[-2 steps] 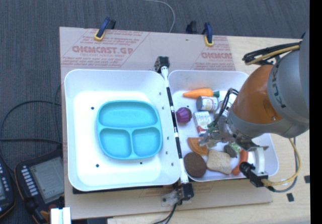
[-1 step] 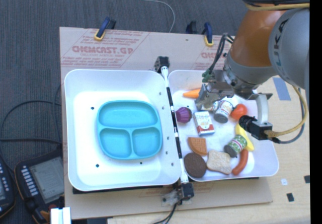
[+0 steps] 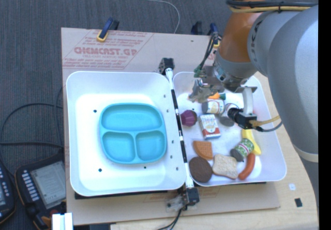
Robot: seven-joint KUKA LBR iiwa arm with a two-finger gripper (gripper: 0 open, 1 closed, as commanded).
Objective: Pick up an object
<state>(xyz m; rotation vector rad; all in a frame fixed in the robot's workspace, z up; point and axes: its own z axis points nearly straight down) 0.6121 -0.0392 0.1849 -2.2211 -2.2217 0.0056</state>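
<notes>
the divided plastic tray [image 3: 133, 133] is light blue, lying in a plain white left bin [image 3: 83, 89]. the white right bin [image 3: 274, 167] carries a dark purple round toy [image 3: 189, 118], a red-and-white printed carton [image 3: 210, 125], an orange-brown waffle piece [image 3: 204, 149], a dark brown round cookie [image 3: 200, 169], a tan bread slice [image 3: 225, 166], a red sausage [image 3: 247, 166], a yellow banana [image 3: 252, 139] and a green-labelled can [image 3: 243, 149]. the tan cardboard sheet [image 3: 111, 50] bears red lettering.

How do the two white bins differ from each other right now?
The left bin holds a single blue divided tray; the right bin holds a heap of small toy foods, such as a purple ball and a brown cookie. The arm's gripper is over the right bin, not the left. Both are shallow, white and side by side.
</notes>
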